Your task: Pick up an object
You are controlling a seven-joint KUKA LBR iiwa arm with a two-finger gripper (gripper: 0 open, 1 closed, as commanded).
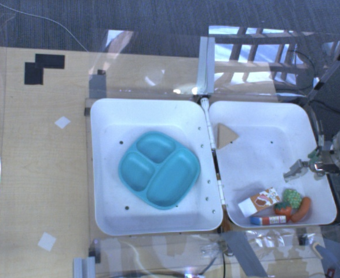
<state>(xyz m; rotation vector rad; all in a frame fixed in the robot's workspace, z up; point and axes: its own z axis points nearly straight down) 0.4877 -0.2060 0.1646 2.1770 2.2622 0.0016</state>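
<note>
My gripper [306, 172] reaches in from the right edge and hovers over the right side of the right bin [256, 117]. Its fingers [294, 171] are spread open with nothing between them. Just below it, in the bin's front right corner, lies a cluster of small items: a white and red box [262, 200], a green piece [293, 198], a red piece [283, 209], an orange sausage shape [302, 209] and a blue and red tube [268, 219]. A tan wedge [226, 135] lies near the bin's left wall.
The left bin [106, 155] holds a blue divided plate [160, 169]. A ridge [212, 155] separates the two bins. Metal framing [256, 51] stands behind the right bin.
</note>
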